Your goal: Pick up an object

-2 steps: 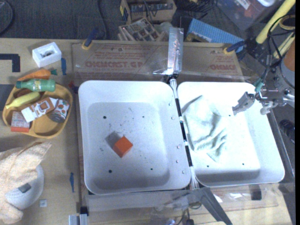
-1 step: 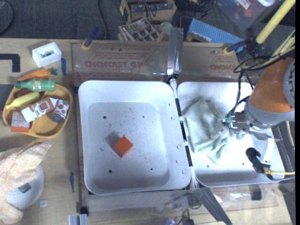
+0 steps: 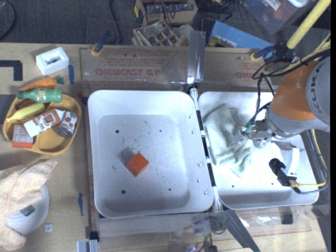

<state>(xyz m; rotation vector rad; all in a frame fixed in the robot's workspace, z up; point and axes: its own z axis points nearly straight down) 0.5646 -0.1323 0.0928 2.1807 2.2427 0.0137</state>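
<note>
A crumpled cloth [image 3: 223,134] is shown just under the claw [image 3: 251,134], spread away from the arm. Whether the claw is apart or together cannot be told. The cloth is judged soft and light, best pinched at a raised fold.

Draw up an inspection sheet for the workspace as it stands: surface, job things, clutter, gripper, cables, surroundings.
Surface: wooden bench bears the left bin and right bin side by side; dark specks in the left one.
Job's things: orange block near the left bin's middle; pale cloth crumpled in the right bin's left half.
Clutter: yellow bowl left of the bins, holding a green bottle and packets; white box behind it; peach towel in front.
Gripper: gripper at the cloth's right edge; grasp cannot be told.
Cables: black cables loop beside the arm above the right bin.
Surroundings: wooden crates beyond the bench.
</note>
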